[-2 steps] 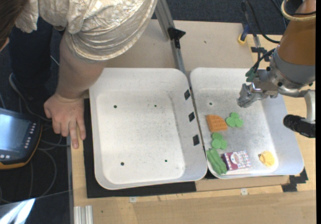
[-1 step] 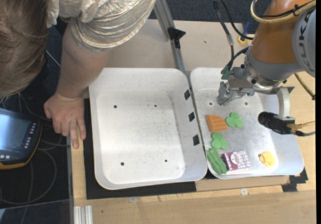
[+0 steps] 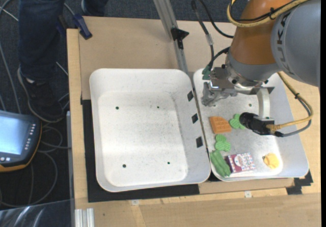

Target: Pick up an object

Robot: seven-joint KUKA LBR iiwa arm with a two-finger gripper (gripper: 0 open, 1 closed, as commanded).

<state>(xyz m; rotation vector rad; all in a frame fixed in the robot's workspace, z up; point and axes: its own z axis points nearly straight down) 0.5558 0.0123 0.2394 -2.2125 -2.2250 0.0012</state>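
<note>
Two white bins are sitting side by side on the bench [image 3: 137,37]. Near the right bin's [image 3: 293,144] front edge a pink packet [image 3: 240,162], yellow piece [image 3: 272,160] and green pieces [image 3: 220,152] are lying; an orange block [image 3: 220,124] is lying mid-bin. Farther back, the gripper [image 3: 210,96] is hanging over the left rim, its jaws hard to make out.

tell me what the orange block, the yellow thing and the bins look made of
Orange block: looks like foam or sponge, matte with a speckled face. Yellow thing: probably soft plastic or rubber, smooth and rounded; too small to be sure. Bins: likely moulded plastic, white with rounded corners and a faint sheen.
</note>
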